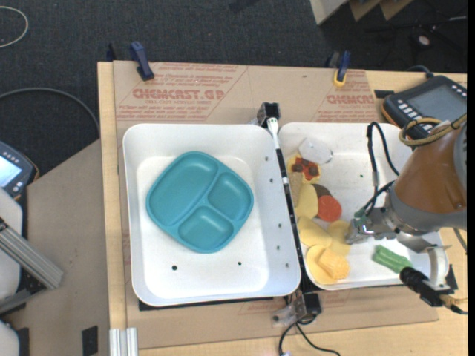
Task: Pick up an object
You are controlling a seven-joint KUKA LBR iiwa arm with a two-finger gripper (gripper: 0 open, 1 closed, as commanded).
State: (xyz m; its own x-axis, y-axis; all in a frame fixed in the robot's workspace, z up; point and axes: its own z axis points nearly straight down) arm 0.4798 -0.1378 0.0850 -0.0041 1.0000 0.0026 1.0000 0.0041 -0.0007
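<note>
From where I stood, the counter [185, 87] carried two shallow white bins side by side. The left bin [141, 199] held a teal divided plate [199, 201] lying flat near its middle. The right bin [349, 143] was crowded along its left wall with small toy foods: a clear pale piece [315, 150] near the top, a dark brown piece [306, 169], a red round piece [329, 208], yellow pieces [315, 232] below it and an orange-yellow block [332, 265] near the bottom edge. A green piece [390, 258] lay further right. The grey arm [430, 188] reached in from the right, its jaws [360, 228] low, just beside the yellow pieces; whether they were open or closed, I could not tell.
</note>
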